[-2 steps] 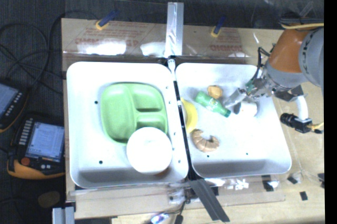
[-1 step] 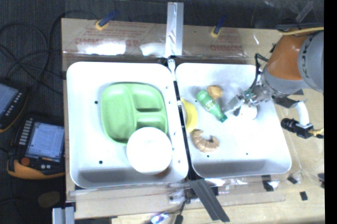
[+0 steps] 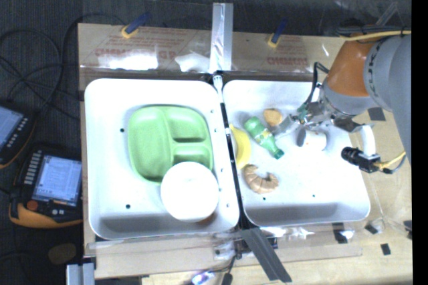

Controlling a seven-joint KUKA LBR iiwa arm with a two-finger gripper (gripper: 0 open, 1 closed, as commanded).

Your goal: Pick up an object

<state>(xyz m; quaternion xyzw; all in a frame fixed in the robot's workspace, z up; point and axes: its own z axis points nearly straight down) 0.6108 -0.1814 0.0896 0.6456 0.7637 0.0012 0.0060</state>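
- Just right of the green bottle (image 3: 263,136), you see the gripper (image 3: 311,132) hovering low, jaws spread around nothing.
- Croissant (image 3: 260,179) lies below the bottle, banana (image 3: 241,146) left, both reachable.

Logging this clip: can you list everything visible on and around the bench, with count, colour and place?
Shallow white bins: 2, white, side by side.
Divided green plastic plate: 1, green, left bin.
Round white bowl: 1, white, left bin, overlapping the plate's near edge.
Yellow banana: 1, yellow, right bin by the divider.
Green plastic bottle: 1, green, right bin.
Tan croissant-shaped toy: 1, tan, right bin.
Small tan roll: 1, tan, right bin.
Handheld screen pendant: 1, black and orange, floor at left.
Gripper: 1, grey, over the right bin.
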